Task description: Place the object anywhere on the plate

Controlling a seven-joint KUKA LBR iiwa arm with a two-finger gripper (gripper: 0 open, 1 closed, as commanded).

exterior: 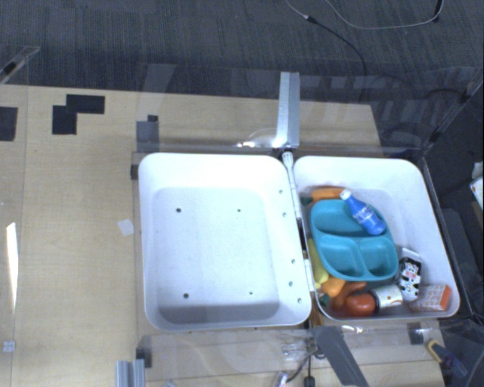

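1. My surface [68, 249] is pale wood, with dark carpet [189, 38] at twelve o'clock and a cable [363, 19] trailing across it.
2. A metal post [289, 109] stands between the bins' far corners.
3. The left bin [215, 242] sits at nine o'clock of the right bin [423, 196].
4. The right bin holds a blue divided plate [354, 242]; a blue bottle [364, 213] lies on its twelve o'clock rim, with a red fruit [361, 303], a can [389, 296] and small packets [431, 297] at six.
5. My jaws: I cannot tell their state.

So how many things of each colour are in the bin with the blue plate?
Blue: 2, the teal divided plastic plate and the small blue plastic bottle
Orange: 3, one piece above the plate, one below, an orange packet
Red: 1, a round red fruit
Yellow: 1
Silver: 1, a can
Black-and-white: 1
Total: 9
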